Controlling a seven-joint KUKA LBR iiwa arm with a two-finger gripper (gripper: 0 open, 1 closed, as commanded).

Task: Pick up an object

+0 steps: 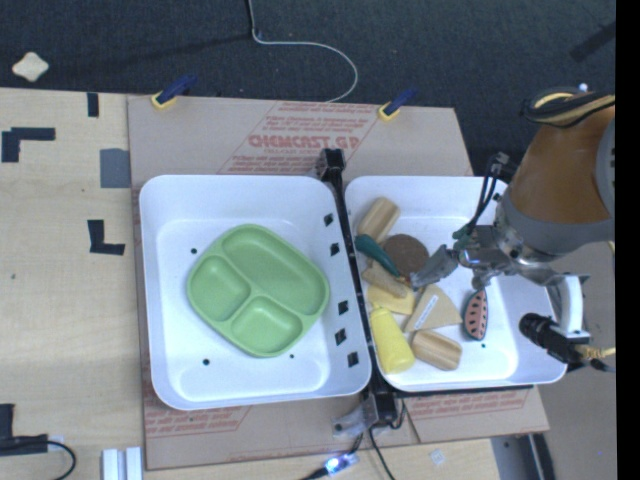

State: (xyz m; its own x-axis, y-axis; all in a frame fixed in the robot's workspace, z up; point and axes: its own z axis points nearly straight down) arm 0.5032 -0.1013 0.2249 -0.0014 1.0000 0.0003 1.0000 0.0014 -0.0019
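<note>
The right bin [500, 368] holds several toy foods. Among them are a tan bread roll [378, 216], a brown round cookie [408, 251], a teal-handled piece [377, 253], a pale cheese wedge [433, 311], a yellow cylinder [391, 340], a tan block [437, 349] and a watermelon slice [474, 314]. My gripper [455, 274] hangs over the middle of this bin, just right of the cookie and above the cheese wedge and watermelon slice. Its fingers are spread open, with nothing between them.
The left bin [165, 368] holds a green divided plate [257, 289]. A black divider with clips [345, 268] runs between the bins. The arm's grey and orange body [560, 183] covers the right bin's far right side. A cable [300, 43] lies behind the bins.
</note>
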